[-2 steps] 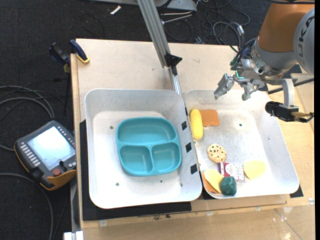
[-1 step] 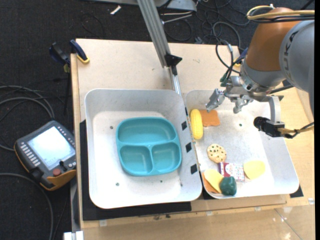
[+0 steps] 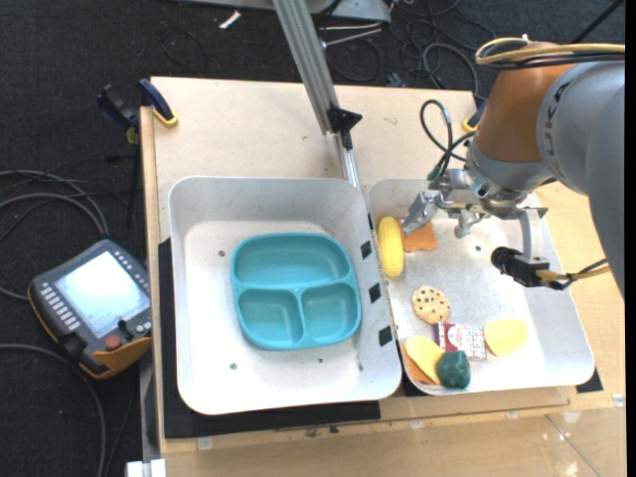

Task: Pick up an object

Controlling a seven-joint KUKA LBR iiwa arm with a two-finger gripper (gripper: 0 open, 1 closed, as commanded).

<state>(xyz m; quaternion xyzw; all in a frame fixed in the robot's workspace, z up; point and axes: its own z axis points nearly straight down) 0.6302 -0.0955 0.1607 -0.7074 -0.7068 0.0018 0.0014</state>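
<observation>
- Orange wedge (image 3: 421,238): we take this as the pick target, since it is the item nearest the gripper. It is small, flat and bright orange, with a pointed end towards the bin's left wall.
- It lies on the floor of the right bin (image 3: 542,311), in the far left part, just beside the upper end of a yellow banana-like piece (image 3: 391,245).
- Gripper (image 3: 440,219): we see the two fingers spread wide, with nothing between them. The view-left finger tip sits just above the wedge's far edge. We cannot tell whether it touches.
- The arm comes in from the right, with the orange band above the wrist over the bin's far right corner.
- The yellow piece stands lengthwise against the wall shared by the two bins.
- Other items in the right bin, all towards the near side:
  - a round speckled cookie (image 3: 430,304) near the middle
  - a small red-and-white packet (image 3: 463,339)
  - a pale yellow piece (image 3: 505,337) just right of the packet
  - a yellow-orange slice (image 3: 423,358) touching a dark green lump (image 3: 455,370) at the near edge
- Left bin (image 3: 199,366): it holds a teal three-compartment tray (image 3: 295,289), roughly centred. We see nothing in the compartments.
</observation>
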